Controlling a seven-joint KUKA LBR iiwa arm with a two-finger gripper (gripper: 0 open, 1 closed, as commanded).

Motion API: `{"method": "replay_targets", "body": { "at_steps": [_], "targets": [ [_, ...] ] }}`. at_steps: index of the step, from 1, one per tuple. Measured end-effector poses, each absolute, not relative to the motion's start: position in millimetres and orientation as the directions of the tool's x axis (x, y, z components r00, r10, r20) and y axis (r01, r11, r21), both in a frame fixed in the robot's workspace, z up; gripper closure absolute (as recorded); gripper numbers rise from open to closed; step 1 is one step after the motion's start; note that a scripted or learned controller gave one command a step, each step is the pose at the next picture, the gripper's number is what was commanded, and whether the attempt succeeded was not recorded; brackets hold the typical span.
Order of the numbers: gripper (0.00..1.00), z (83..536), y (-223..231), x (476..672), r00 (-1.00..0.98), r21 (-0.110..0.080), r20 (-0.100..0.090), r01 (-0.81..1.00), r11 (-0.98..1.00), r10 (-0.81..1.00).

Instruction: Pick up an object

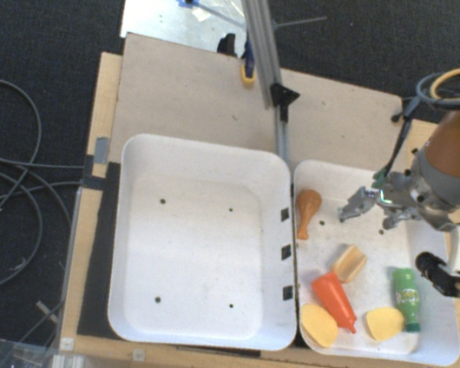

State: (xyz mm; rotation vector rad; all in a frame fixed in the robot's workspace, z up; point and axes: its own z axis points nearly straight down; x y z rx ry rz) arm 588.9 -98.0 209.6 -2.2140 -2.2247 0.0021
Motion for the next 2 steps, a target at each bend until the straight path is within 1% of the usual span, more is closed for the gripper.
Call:
{"method": "replay_targets", "body": {
  "at_steps": [1, 2],
  "targets": [
    [0.00, 212, -98, 589.7, -0.003, 0.001, 0.001, 1.000, 0.003, 1.000],
    [0.00, 164, -92, 596.5, -0.004, -0.003, 0.001, 1.000, 0.004, 1.000]
  ]
}}
